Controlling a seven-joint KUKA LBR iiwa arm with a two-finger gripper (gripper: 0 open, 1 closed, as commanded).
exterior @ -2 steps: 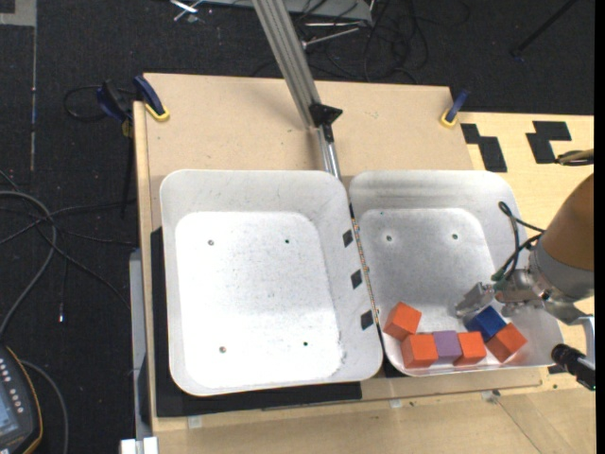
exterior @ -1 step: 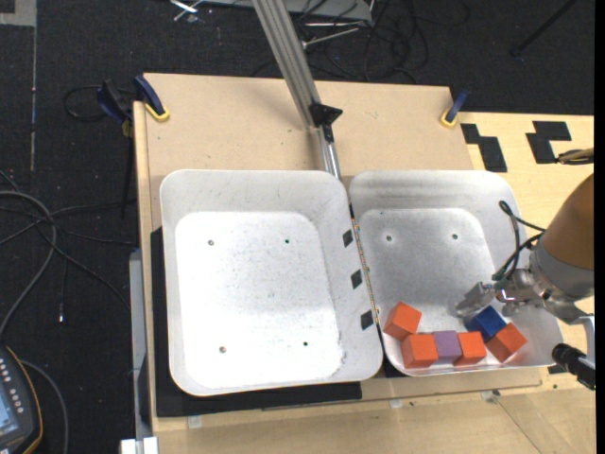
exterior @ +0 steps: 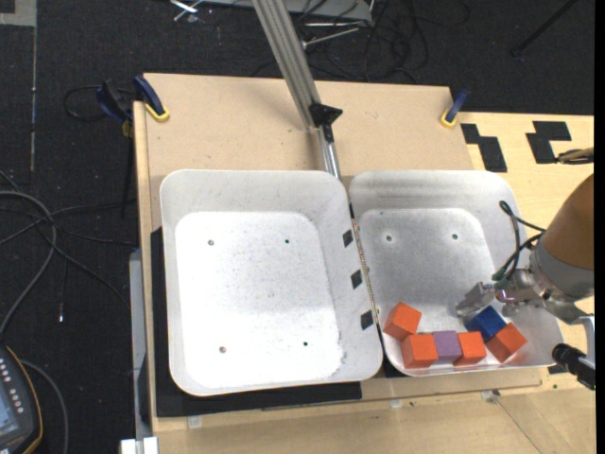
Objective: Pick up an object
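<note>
Several small blocks lie along the front edge of the right bin (exterior: 425,206). An orange block (exterior: 405,320) sits slightly apart at the left. Behind the front rim runs a row: orange block (exterior: 421,350), purple block (exterior: 445,346), orange block (exterior: 471,347). A blue block (exterior: 489,323) and another orange block (exterior: 508,341) lie at the right end. My gripper (exterior: 480,303) reaches in from the right, low in the bin, just above and left of the blue block, touching or almost touching it. No block is visibly lifted.
The left bin (exterior: 180,253) stands beside the right one, sharing a middle rim (exterior: 352,253). A slanted metal pole (exterior: 288,55) rises from the back of the bench. Cables hang at my wrist (exterior: 518,244). Clamps sit at the bench's back corners.
</note>
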